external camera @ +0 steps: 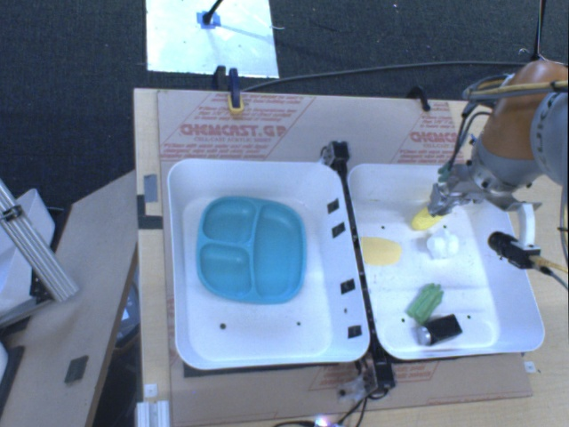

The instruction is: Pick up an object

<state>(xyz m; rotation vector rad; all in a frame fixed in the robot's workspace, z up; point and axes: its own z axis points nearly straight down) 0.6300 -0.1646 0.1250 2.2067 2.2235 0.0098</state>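
- Black and silver, a small cylinder-like object (440, 329) lies at the near edge of the right bin (516, 327); its make is hard to tell.
- Just beyond it rests a green ridged object (425, 301).
- A flat yellow piece (380, 251) lies near the divider, a white lumpy object (442, 244) to its right.
- In the left bin (191, 327) sits a blue divided plate (252, 248).
- A small yellow object (424, 221) lies directly under the gripper (442, 201); contact is unclear.
- Whether the fingers are open or closed cannot be made out.
- The arm (520, 123) is cut off at the right.
- The tabletop (293, 118) extends behind both bins.
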